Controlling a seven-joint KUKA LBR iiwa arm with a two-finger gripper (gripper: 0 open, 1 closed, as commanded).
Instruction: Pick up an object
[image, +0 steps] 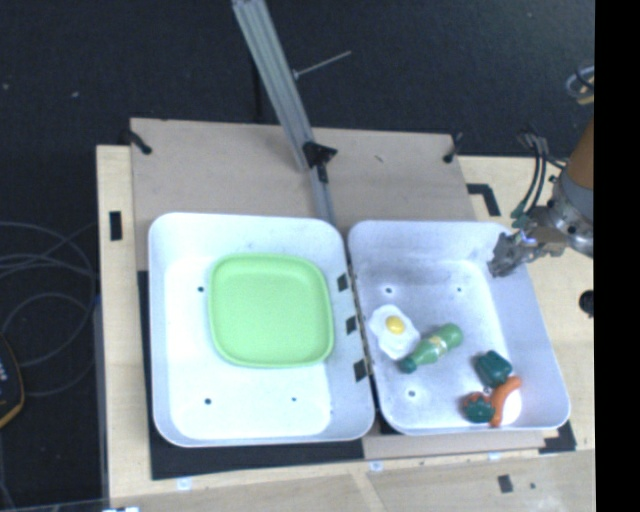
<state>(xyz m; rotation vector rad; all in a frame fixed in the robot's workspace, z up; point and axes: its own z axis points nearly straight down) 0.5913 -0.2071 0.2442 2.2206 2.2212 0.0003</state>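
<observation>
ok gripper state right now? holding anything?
Gripper: over the right bin's upper right rim, nothing visible between its fingers; open or shut cannot be told.

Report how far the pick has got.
Nothing looks picked yet. The gripper sits over the right bin's upper right rim, nothing visibly between its fingers. The fried egg, green bottle and other toys lie on the bin floor. Descending, grasping and lifting remain.

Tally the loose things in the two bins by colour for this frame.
Green: 3, the plate in the left bin, the bottle and a dark green piece in the right bin
White and yellow: 1, the fried egg
Orange-red: 1, the piece at the right bin's near corner
Total: 5
</observation>
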